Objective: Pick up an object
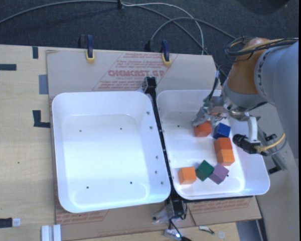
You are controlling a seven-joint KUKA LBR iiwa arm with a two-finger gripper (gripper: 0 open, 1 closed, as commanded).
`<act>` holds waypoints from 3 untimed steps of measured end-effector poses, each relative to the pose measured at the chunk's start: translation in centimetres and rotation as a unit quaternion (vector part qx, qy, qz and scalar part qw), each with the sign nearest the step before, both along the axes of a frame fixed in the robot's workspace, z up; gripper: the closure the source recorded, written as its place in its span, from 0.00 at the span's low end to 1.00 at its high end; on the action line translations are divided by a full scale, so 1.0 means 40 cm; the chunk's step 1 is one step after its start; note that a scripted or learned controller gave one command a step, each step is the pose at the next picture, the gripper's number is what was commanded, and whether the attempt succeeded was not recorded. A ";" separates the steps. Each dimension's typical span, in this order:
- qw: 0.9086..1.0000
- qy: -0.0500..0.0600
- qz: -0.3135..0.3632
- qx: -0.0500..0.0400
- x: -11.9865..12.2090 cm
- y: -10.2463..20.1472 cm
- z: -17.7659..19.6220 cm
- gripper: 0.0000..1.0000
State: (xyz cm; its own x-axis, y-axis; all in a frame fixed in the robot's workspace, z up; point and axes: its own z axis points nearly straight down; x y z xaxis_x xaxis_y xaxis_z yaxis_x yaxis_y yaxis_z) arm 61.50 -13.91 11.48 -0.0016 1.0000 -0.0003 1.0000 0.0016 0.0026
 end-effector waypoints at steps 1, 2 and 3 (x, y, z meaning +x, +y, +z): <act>1.000 0.000 0.000 0.000 0.005 0.010 0.106 1.00; 1.000 0.000 -0.001 0.000 0.006 0.010 0.228 1.00; 1.000 0.001 0.001 0.000 -0.035 0.140 0.247 1.00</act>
